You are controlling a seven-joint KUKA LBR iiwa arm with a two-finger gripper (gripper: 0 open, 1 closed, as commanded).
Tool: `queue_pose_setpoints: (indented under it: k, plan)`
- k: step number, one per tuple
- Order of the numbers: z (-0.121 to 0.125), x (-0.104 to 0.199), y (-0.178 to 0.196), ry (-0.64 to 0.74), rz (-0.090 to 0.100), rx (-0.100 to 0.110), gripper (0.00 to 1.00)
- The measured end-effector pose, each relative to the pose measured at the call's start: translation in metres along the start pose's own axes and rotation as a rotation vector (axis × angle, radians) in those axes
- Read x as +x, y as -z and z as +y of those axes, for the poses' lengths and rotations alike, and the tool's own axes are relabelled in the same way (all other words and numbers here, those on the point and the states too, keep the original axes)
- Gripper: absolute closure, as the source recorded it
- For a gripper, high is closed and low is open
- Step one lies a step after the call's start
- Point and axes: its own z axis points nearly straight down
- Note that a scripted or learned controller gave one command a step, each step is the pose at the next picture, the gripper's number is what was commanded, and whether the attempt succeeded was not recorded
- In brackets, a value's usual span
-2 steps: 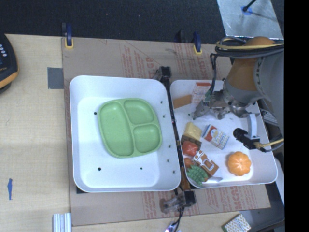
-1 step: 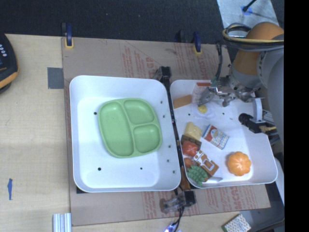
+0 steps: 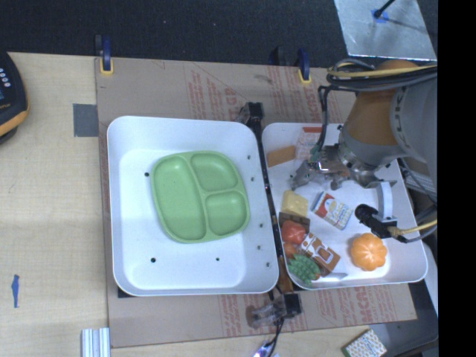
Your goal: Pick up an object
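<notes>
My gripper (image 3: 318, 174) hangs over the upper middle of the right bin (image 3: 413, 274), with the grey arm and its orange band behind it at the right. Just below the gripper lies a small white and red carton (image 3: 332, 211). A yellow cheese wedge (image 3: 294, 203) sits to the gripper's lower left and a tan block (image 3: 280, 155) to its upper left. Nothing shows between the jaws. An orange (image 3: 368, 251) rests near the bin's front right corner.
A red tomato (image 3: 294, 233), a brown packet (image 3: 320, 251) and a green leafy toy (image 3: 301, 266) crowd the right bin's front left. The left bin (image 3: 126, 199) holds a green divided plate (image 3: 199, 195). Clamps sit between the bins.
</notes>
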Motion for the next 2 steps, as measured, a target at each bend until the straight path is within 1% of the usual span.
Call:
queue_pose_setpoints:
  k: [1, 2]
  plan:
    - [0.036, -0.024, -0.014, 0.0, -0.003, -0.006, 0.0]
    - [0.062, -0.072, -0.013, -0.004, -0.005, -0.008, 0.0]
